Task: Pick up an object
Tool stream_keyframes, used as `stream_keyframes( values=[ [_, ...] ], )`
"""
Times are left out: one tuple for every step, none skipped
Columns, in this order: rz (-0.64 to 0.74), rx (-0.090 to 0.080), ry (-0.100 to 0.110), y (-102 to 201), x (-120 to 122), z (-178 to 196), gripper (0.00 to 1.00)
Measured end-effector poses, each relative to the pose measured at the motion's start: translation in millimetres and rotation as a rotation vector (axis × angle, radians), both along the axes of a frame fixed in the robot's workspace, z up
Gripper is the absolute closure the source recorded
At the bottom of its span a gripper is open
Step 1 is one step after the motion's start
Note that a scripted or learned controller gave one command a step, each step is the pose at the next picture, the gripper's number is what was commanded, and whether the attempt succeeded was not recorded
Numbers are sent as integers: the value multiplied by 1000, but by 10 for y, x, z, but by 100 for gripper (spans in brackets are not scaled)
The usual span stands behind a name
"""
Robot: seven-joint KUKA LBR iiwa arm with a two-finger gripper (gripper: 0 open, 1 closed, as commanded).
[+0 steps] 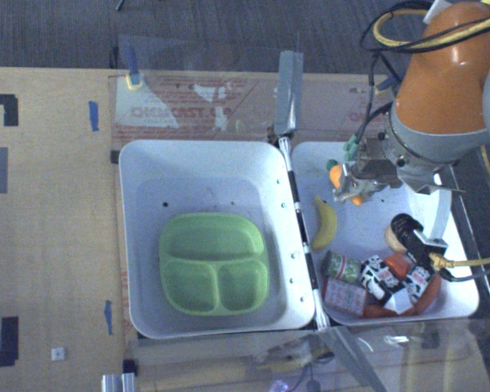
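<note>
yellow banana (324, 222) in right bin (461, 299), just below-left of claw (349, 188)

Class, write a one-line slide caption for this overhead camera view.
Gripper poised over the right bin near a banana; green divided tray in the left bin.

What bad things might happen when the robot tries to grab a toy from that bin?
1. The toys in the right bin's near corner lie heaped together, so the gripper may pinch two or slip off.
2. The banana lies close to the bin's left wall, so a finger could bump the wall.
3. The yellow cable crosses the bin and might snag something.
</note>
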State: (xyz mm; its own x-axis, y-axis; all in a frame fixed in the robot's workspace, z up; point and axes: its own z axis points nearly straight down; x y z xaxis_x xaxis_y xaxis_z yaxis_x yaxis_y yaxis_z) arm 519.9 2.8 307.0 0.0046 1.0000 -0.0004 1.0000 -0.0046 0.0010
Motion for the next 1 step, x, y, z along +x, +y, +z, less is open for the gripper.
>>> stream_keyframes(
  values=[
    [237, 1, 3, 151, 78, -297, 100]
  ],
)
